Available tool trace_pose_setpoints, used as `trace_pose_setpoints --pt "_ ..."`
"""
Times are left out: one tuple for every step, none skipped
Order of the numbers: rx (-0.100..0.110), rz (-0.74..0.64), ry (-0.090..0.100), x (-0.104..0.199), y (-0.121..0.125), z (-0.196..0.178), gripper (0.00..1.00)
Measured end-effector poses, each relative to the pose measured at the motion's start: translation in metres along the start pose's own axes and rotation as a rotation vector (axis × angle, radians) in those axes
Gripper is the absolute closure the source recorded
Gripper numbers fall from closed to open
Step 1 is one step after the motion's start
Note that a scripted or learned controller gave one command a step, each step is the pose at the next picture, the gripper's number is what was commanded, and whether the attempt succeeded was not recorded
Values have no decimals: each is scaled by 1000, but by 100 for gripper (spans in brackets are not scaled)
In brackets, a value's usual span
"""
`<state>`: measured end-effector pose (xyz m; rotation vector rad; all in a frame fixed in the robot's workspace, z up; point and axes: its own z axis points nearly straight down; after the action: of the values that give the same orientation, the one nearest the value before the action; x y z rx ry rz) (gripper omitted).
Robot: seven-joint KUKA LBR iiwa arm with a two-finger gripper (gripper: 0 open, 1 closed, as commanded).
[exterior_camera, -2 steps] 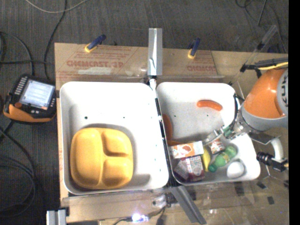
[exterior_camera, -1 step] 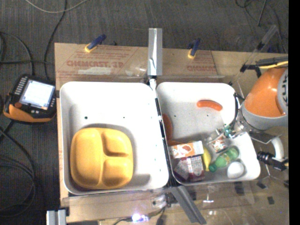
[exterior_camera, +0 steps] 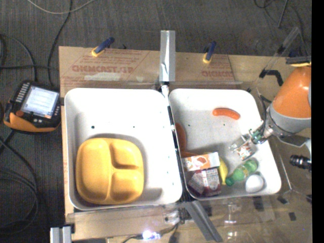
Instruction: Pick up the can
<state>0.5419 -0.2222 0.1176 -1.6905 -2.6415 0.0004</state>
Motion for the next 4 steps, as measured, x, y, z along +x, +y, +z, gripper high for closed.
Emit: trace_pose_setpoints --pt "-1 -84 -2 1 80 -100 100" --pt "3 -86 0 1 81 -105 100" --pt "-4 -304 -6 -20 85 17 100" --pt "-4 -30 -6 26 117 -93 100"
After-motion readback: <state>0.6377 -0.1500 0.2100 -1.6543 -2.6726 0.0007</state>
